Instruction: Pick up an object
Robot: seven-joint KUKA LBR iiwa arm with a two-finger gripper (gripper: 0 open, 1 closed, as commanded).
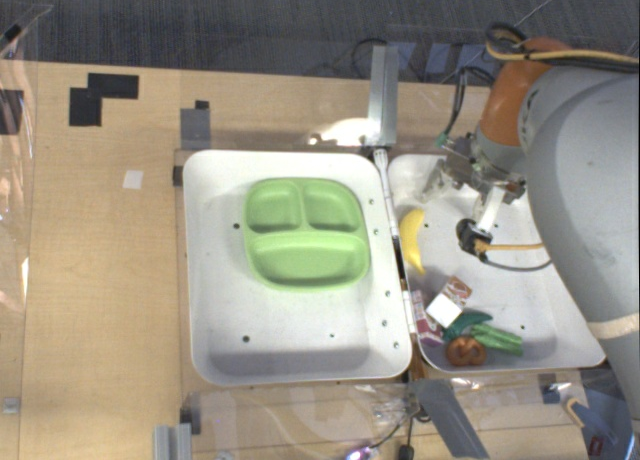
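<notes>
**Two bins on tabletop, contents listed left to right**

Tabletop [110, 278]: pale wood finish; a black L-shaped patch [100, 96] near its far left corner.

Left bin [210, 348]: shallow, white, rounded corners; holds one green plate [305, 231] with three compartments, two small ones on the far side and one long one on the near side; the plate lies flat near the bin's middle, apart from all walls.

Right bin [540, 308]: shallow, white, touching the left bin along their shared edge; holds the loose objects.

Banana [411, 238]: yellow, curved, lying lengthwise just beside the bin's left wall; apart from the other objects.

Packet [447, 303]: small, white with a red-brown end, tilted; near the bin's near-left corner.

Round fruit [465, 351]: reddish-brown, by the near wall; just beside the packet and touching the green item.

Green item [492, 336]: long, dark green, lying flat; kind not clear.

End effector [468, 170]: over the far part of the right bin, beyond the banana's far tip and well apart from the cluster of objects; nothing is seen held in it; whether it is clenched or released cannot be told.

Arm [585, 188]: grey, orange band above the wrist; covers the right side of the right bin.
</notes>
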